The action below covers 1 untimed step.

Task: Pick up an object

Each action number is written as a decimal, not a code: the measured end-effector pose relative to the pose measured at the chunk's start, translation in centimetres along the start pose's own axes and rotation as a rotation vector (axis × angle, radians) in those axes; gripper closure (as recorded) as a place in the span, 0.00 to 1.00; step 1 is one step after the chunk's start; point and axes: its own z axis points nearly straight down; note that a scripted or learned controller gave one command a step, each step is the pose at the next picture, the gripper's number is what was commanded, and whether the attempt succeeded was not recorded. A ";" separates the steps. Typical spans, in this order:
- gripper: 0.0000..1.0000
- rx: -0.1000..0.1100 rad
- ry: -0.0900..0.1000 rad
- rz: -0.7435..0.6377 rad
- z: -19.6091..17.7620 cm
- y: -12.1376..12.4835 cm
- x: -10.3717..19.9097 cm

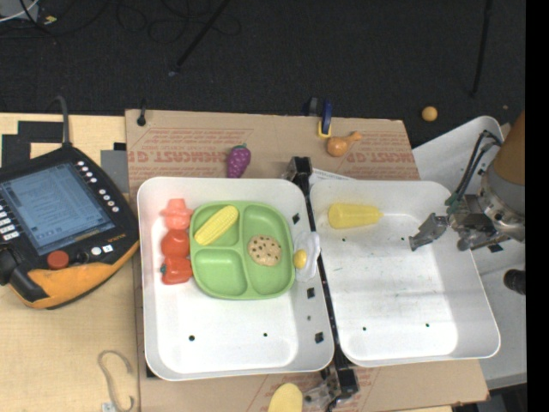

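Camera view, looking down at a slant: the claw (448, 232) hangs low over the right bin (403, 342), near that bin's right wall, w/ the grey arm coming in from the right edge. Its fingers look spread apart w/ nothing between them, one dark finger (425, 233) sticking out to its left; the other is partly lost in the wrist clutter, so that's a read, not a certainty. Nearest candidate to pick is the yellow wedge-shaped block (352, 216), lying flat in the same bin, to the claw's left and a bit further up-frame, well apart from it, no contact. Beyond that, further left across the divider, the left bin (223, 342) holds a green divided plate (225, 275) w/ a yellow corn cob (214, 224) and a cookie (265, 250) in separate compartments, plus a red-orange toy (175, 243) just beside the plate's far side. Step in hand, imo: approach, grasp not yet begun. Next move prob. calls for traversing left to sit over the block, lining the fingers across its narrow width, then descending. The block lies near the bin's back wall, so clearance there could be tight.
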 end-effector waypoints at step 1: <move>0.00 -0.014 -0.003 -0.002 -0.8 0.3 0.0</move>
